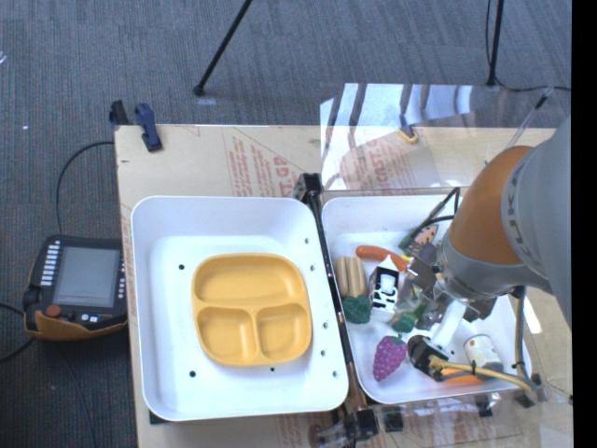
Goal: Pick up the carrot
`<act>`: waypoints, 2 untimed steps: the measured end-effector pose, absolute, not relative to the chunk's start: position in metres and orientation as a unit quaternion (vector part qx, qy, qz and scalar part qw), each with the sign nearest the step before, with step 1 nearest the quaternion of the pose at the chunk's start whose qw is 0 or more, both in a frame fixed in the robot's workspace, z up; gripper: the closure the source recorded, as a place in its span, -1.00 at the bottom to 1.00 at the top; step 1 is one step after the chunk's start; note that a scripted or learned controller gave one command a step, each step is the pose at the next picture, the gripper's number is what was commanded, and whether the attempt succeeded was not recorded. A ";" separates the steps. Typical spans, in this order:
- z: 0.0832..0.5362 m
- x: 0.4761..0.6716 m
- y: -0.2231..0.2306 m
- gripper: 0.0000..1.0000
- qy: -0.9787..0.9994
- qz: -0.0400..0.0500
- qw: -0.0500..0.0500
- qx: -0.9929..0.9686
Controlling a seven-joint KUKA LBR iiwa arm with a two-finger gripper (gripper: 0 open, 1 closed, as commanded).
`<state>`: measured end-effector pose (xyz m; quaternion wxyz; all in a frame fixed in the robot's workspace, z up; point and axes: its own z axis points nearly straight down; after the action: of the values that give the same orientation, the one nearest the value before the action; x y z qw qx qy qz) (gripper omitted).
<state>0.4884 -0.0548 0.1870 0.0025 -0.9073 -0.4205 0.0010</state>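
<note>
The carrot (375, 252) is lying on the floor of the right bin (373, 203), towards its far left corner, with its length running roughly along the far edge. It is resting flat and nothing is lifting it. The arm (494, 222) is reaching in over the bin's right side, and the gripper (413, 295) is hanging low over the middle of the bin, near the carrot but on its near-right side rather than above it. The wrist is hiding its working end, so I cannot tell whether it is open or closed, and nothing is visibly sitting in it. A white-and-black item (383, 287) is lying between the gripper and the tan sticks (350, 273). I would judge the pick as not yet made: lining up, closing and lifting are all remaining.
</note>
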 end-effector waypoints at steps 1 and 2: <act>0.197 0.509 -0.096 1.00 -0.583 0.002 0.002 -0.813; 0.228 0.535 -0.067 1.00 -0.465 0.002 0.002 -0.885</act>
<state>0.5353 -0.0674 0.2281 0.0020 -0.8851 -0.4654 0.0021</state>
